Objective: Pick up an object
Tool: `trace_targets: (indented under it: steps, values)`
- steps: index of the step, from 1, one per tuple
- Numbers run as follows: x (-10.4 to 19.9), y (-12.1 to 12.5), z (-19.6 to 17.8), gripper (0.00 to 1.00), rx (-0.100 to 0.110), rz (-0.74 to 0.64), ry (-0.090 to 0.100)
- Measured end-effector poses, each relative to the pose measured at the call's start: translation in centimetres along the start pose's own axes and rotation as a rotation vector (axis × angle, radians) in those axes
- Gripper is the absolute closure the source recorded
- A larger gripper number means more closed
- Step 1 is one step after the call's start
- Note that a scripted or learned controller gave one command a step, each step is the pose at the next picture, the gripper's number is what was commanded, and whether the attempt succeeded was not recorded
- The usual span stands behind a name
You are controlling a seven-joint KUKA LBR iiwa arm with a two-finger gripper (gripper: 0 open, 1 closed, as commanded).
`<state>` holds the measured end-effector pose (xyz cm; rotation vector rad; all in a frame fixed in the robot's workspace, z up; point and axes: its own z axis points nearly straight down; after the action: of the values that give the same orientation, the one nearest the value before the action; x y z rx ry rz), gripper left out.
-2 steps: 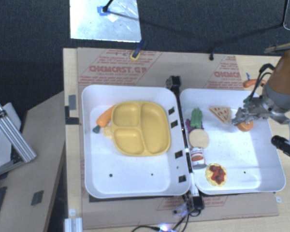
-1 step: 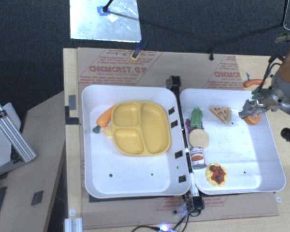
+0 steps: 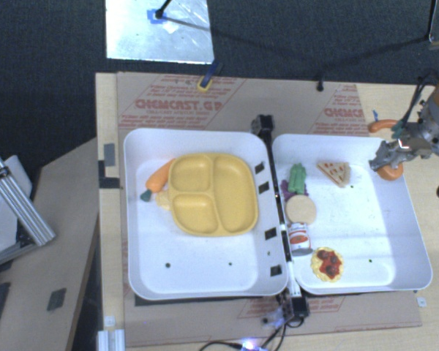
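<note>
My gripper [image 3: 392, 156] hangs over the far right corner of the right bin [image 3: 395, 225], with the grey arm entering from the right edge. Something small and orange [image 3: 389, 171] shows just below it; whether it is held cannot be made out. In the right bin lie a pizza slice [image 3: 336, 172], a green vegetable [image 3: 298, 178], a round tan bun [image 3: 301, 210], a small can [image 3: 298, 238] and a yellow disc with red topping [image 3: 327, 263]. The pizza slice is the nearest, a little left of the gripper.
The left bin [image 3: 146, 262] holds a yellow divided plate [image 3: 208, 194] with a carrot [image 3: 158, 175] at its left side. A black divider [image 3: 274, 196] runs between the bins. A second orange piece [image 3: 380, 126] lies on the cardboard beyond the right bin.
</note>
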<state>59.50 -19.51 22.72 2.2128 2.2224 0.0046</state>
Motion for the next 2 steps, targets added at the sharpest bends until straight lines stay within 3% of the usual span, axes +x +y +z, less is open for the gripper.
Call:
trace_targets:
  steps: [2]
  values:
    - [10.4,2.3,-0.4,1.0,0.001,-0.006,0.004]
